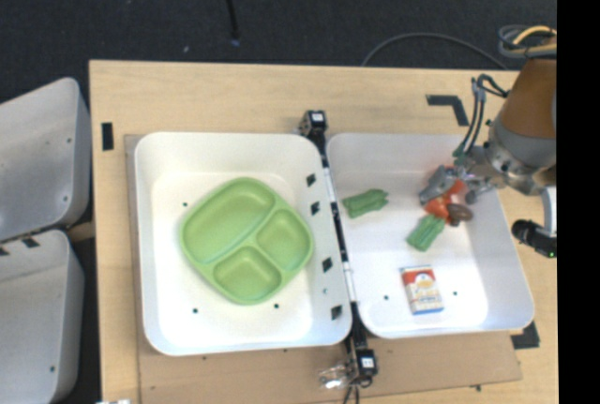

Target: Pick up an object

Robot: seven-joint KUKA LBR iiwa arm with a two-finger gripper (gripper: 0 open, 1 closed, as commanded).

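Two pale chairs (37,205) stand at the far left, one behind the other, just off the edge of the desk (234,88). On the desk lie two white bins side by side, joined along their inner edges by a row of black clips.

The left bin (159,318) holds a green tray (246,239) with three compartments, set at a slant near the middle of the bin floor. Nothing lies in its compartments.

The right bin (497,299) holds several small things. Nearest the shared edge lies a green block (365,202), roughly level. Further right a second green piece (426,232) lies tilted, its upper end near a red object (441,205). Toward the near edge of this bin, well apart from the others, lies a small box (423,289) with a red top and a white lower half.

The gripper (448,196) reaches into the right bin from the right, on a grey arm with an orange band (532,102). It is low over the red object, which sits right at its tip and overlaps it. Whether the fingers are open, closed, or gripping the red object cannot be told at this size.

A dark cable (431,41) loops over the desk's far edge toward the arm.
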